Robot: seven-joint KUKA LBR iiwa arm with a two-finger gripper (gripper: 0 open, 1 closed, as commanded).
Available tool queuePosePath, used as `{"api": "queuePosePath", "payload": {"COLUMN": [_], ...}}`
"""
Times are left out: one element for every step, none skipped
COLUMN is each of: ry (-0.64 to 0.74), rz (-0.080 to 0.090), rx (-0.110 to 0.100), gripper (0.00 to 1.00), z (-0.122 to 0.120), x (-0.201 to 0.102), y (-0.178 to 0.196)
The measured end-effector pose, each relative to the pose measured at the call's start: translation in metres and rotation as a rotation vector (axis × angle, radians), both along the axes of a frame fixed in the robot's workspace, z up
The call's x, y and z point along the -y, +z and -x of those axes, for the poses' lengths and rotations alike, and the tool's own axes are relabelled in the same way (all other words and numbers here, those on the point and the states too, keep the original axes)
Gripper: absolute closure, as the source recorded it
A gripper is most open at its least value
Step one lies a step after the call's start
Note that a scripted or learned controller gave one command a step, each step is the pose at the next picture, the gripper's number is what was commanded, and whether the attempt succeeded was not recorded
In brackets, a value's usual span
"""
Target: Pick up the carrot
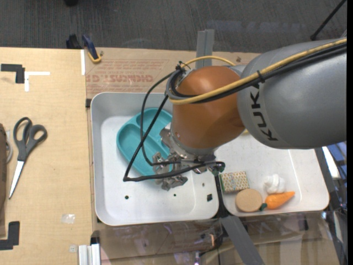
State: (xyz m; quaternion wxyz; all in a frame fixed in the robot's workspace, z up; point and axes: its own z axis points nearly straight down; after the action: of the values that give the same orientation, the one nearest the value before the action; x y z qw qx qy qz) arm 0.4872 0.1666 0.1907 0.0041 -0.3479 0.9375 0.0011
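- Risk: the gripper (172,176) hangs over the left bin (110,203), beside the teal divided plate (138,139); a descent here would likely miss the target or snag the plate.
- Gripper state: cannot tell.
- The carrot (278,199) lies in the right bin (309,203), well apart to the gripper's right, just beside a tan round disc (249,200).

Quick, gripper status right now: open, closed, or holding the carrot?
Gripper: cannot be told. It sits low over the left bin; the carrot lies in the right bin, apart from it.
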Motion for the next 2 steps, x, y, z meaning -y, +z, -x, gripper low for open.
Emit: {"api": "queuePosePath", "payload": {"ry": [-0.588,-1.252], "rz": [0.003,0.0], "rx": [-0.008,-0.007], "gripper": [1.0,1.0], "z": [-0.022,-0.045], "x": [0.033,0.019], "y": [-0.033,-0.098]}}
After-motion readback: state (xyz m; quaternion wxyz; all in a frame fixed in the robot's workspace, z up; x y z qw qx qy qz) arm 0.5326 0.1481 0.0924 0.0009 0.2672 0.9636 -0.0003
